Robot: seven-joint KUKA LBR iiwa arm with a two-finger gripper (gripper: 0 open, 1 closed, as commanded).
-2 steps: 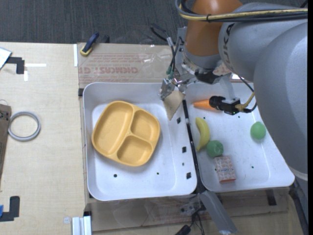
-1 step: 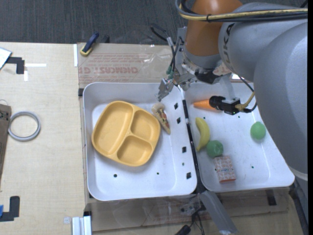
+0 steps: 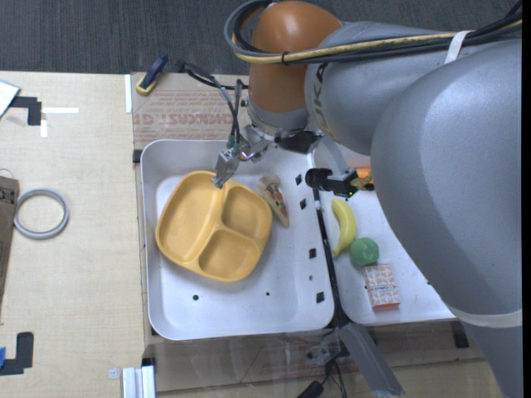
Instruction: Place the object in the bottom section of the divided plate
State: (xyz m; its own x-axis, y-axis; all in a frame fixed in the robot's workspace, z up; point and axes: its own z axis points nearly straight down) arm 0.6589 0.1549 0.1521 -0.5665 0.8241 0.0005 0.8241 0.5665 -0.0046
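A yellow divided plate [image 3: 214, 226] lies in the left white bin [image 3: 241, 313]. It has one large section on the left and two smaller ones on the right and at the bottom. My gripper [image 3: 225, 171] hangs over the plate's upper rim, at the top of the ridge between the sections. A small brown and tan object [image 3: 275, 199] lies on the bin floor just right of the plate, touching or nearly touching its rim. Nothing lies in any plate section.
The right bin [image 3: 415, 309] holds a banana [image 3: 343, 225], a green ball [image 3: 363, 251], a small red and white box [image 3: 382, 287] and an orange item [image 3: 362, 174] partly under the arm. A tape roll [image 3: 38, 213] lies on the bench at the left.
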